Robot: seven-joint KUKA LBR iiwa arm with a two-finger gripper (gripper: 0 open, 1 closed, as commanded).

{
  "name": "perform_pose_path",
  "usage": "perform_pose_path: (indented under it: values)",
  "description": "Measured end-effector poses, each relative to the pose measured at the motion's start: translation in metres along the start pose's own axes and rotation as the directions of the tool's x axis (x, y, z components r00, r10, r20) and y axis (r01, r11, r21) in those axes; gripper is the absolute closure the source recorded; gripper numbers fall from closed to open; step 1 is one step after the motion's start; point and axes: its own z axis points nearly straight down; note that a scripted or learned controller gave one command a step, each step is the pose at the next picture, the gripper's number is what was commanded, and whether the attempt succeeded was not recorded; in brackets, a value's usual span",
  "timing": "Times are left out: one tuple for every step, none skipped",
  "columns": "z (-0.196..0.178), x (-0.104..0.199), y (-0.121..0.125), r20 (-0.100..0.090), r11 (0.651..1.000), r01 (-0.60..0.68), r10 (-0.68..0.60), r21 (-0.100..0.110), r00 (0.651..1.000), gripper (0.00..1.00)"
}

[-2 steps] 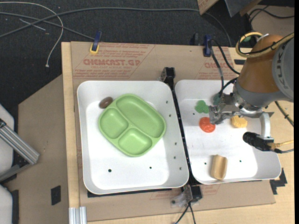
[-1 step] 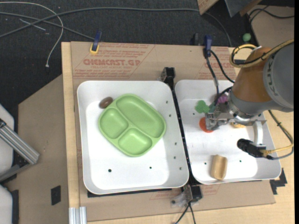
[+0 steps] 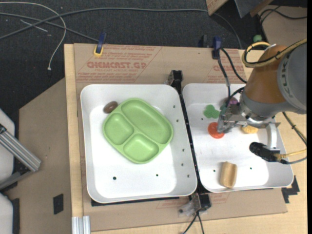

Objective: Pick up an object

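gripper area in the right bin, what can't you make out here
- Gripper: fingers too small and dark to read, wrist overhangs them.
- Red object: partly under the gripper; contact unclear.
- Yellow object: mostly hidden by the arm.
- Purple object: a sliver beside the arm.
- Green object: too small to identify.

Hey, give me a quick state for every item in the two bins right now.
Green three-compartment plastic plate: flat in left bin.
Small brown oval object: beside plate's rim.
Tan cylindrical block: lying in right bin.
Red round object: under gripper.
Green flat piece: lying loose.
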Motion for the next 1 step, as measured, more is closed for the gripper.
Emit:
perform_pose_path:
  values:
    - [-0.0576,0.0065,-0.006,0.002,1.0,0.003,-0.003,-0.005,1.0,1.0]
